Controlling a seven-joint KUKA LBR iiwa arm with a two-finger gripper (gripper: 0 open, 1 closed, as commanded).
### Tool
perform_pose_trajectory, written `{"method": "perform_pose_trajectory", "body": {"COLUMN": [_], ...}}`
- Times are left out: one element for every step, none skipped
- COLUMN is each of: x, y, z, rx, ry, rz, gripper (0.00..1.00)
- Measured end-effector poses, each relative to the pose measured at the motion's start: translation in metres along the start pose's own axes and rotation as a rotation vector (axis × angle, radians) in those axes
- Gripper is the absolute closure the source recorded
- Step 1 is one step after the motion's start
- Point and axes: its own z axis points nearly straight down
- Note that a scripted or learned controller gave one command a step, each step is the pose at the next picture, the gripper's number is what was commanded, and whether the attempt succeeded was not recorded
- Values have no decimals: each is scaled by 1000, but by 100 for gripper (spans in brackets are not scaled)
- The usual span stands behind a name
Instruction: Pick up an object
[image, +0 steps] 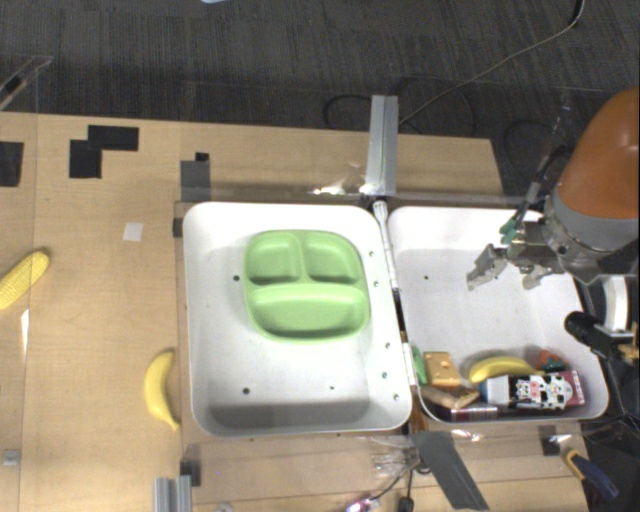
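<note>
My pincer (510, 268) hangs wide and empty over the right bin (440, 300), its banana (497, 368) at the near edge, on a tan surface (90, 300) before dark carpet (200, 50).

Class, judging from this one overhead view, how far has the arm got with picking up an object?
Nothing looks picked up yet. The gripper hangs over bare floor of the right bin with nothing between its fingers. The banana and other items lie clustered at that bin's near edge. Reaching, grasping and lifting remain.

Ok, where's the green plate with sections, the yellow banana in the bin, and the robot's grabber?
Green sectioned plastic plate (305, 283), camera view: its lower compartment.
Yellow banana (498, 368), camera view: middle of its curve.
Gripper (510, 268), camera view: between its fingertips.
</note>
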Motion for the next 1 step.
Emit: {"method": "perform_pose_trajectory", "body": {"x": [-80], "y": [49], "z": [31], "rx": [0], "ry": [-1], "rz": [-8], "gripper": [0]}}
